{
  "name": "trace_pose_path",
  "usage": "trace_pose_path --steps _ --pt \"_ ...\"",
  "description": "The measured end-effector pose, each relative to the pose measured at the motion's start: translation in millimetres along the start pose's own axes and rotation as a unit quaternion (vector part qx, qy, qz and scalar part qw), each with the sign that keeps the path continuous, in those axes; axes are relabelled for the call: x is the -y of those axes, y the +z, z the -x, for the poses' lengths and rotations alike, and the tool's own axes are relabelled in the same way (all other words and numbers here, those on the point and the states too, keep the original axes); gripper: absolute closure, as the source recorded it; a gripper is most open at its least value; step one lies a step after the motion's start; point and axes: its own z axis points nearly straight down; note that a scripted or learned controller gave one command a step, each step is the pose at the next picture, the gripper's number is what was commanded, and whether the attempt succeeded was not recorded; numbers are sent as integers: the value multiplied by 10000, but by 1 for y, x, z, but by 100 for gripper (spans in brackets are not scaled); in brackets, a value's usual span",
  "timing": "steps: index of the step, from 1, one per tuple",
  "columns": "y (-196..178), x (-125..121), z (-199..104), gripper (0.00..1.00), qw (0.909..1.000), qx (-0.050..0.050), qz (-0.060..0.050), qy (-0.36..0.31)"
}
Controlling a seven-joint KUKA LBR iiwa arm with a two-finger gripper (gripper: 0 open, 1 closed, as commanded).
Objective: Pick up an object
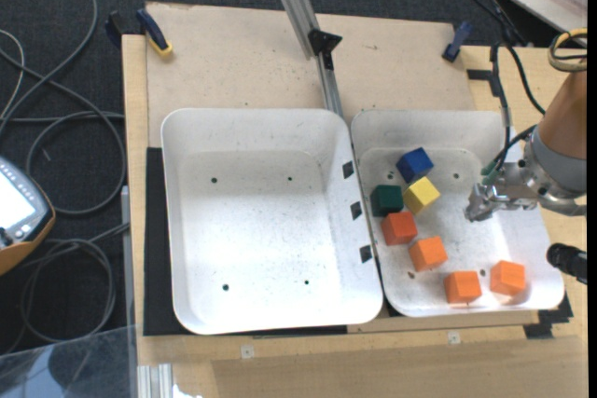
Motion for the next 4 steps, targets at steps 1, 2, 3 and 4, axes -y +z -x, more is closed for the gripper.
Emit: trace_pose_path --steps 1,2,3,4 --pt "-4 -1 0 100 10000 -8 -22 3" --pt "-20 -26 -45 100 10000 -16 -17 -27" --pt "-15 -44 -90 100 10000 -17 -24 -24" --pt "-22 -74 -130 100 10000 -18 -18 -25"
